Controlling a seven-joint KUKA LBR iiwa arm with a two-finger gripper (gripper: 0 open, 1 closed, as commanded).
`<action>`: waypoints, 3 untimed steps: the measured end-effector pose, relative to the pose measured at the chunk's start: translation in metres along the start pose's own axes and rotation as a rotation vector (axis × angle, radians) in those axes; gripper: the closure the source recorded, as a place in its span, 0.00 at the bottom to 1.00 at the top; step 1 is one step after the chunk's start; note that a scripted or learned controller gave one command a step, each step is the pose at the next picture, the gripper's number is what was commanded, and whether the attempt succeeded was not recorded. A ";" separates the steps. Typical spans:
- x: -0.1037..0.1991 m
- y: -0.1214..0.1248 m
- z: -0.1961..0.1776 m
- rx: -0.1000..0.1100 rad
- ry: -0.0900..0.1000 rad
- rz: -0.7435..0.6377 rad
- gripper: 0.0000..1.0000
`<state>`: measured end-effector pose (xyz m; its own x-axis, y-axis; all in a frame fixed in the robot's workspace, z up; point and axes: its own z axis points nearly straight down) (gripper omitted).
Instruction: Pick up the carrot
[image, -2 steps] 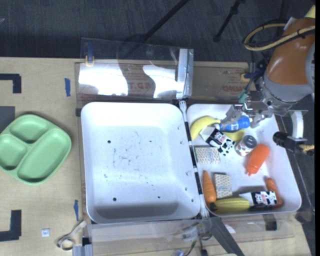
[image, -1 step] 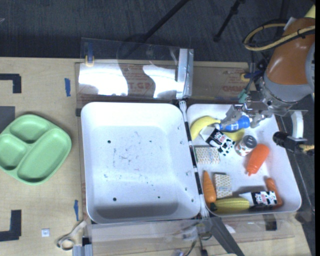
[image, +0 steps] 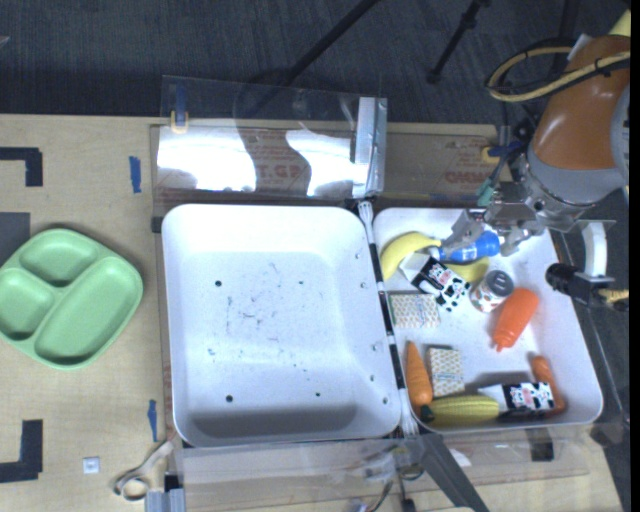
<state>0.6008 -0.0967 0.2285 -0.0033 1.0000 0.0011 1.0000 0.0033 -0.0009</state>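
A green sectioned plastic plate (image: 68, 297) lies at the wooden worktop's (image: 80, 140) left edge. Right of it is a shallow white bin (image: 270, 320). The right white bin (image: 578, 345) holds the orange carrot (image: 417, 372) along its near-left wall. Above its far side hang the jaws (image: 478, 232); spread or pressed together, I cannot tell. No writing is legible.

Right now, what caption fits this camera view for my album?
Grey robot arm's gripper hovers over the right white bin of toy food, near the long orange carrot.
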 end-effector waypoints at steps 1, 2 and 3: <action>0.000 0.000 0.000 0.000 0.000 0.000 0.00; 0.000 0.001 -0.010 -0.003 0.000 0.000 1.00; -0.054 -0.006 -0.054 -0.003 -0.002 0.451 1.00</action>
<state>0.5953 -0.1511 0.2821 0.4331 0.9013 -0.0006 0.9013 -0.4331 0.0020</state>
